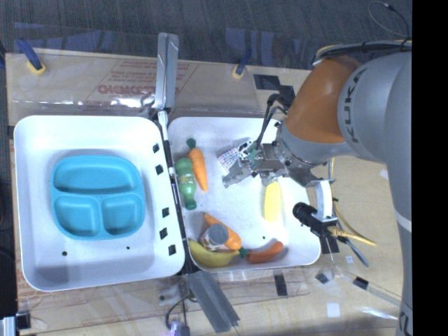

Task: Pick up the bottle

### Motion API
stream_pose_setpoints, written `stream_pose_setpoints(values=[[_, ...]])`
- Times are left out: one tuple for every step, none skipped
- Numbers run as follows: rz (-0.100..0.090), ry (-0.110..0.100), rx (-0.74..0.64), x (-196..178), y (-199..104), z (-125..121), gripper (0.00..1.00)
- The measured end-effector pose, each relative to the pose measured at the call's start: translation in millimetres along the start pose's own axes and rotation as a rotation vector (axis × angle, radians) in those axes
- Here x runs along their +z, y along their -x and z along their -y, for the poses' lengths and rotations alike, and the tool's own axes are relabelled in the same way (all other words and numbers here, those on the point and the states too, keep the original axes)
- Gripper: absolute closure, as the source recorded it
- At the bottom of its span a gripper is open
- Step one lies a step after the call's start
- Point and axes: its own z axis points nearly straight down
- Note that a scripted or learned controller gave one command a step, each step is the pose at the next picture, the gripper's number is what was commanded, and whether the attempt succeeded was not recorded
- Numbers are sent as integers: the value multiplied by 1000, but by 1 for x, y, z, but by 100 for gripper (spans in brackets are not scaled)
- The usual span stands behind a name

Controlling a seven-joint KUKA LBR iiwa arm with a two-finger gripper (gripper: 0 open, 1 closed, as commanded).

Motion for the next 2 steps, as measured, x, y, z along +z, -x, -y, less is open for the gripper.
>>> stream_pose_setpoints(values=[[0, -2, -5, -10, -1, 0, 100], [-1, 1, 466, 109, -1, 53, 100]])
